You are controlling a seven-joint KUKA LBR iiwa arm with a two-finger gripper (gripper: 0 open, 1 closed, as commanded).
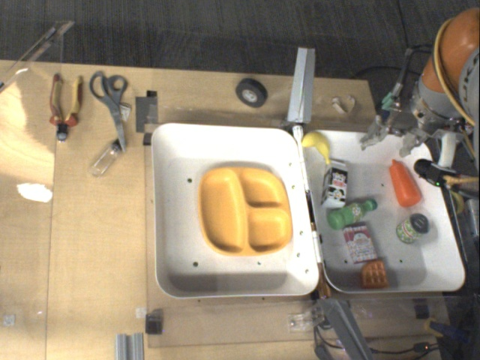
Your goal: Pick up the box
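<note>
Box point(359, 244) lies in the right bin point(442, 280), well apart from the gripper point(393, 132).

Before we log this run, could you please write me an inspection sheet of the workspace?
Surface: wooden bench bearing a left bin and a right bin.
Job's things: black-and-white box and red box, both lying in the right bin.
Clutter: yellow divided tray in the left bin; banana, green bottle, orange carrot, can, waffle toy in the right bin.
Grippers: gripper over the right bin's far edge, holding nothing.
Cables: dark cables below the bench's near edge.
Surroundings: scissors, pliers, tape roll on the bench.
</note>
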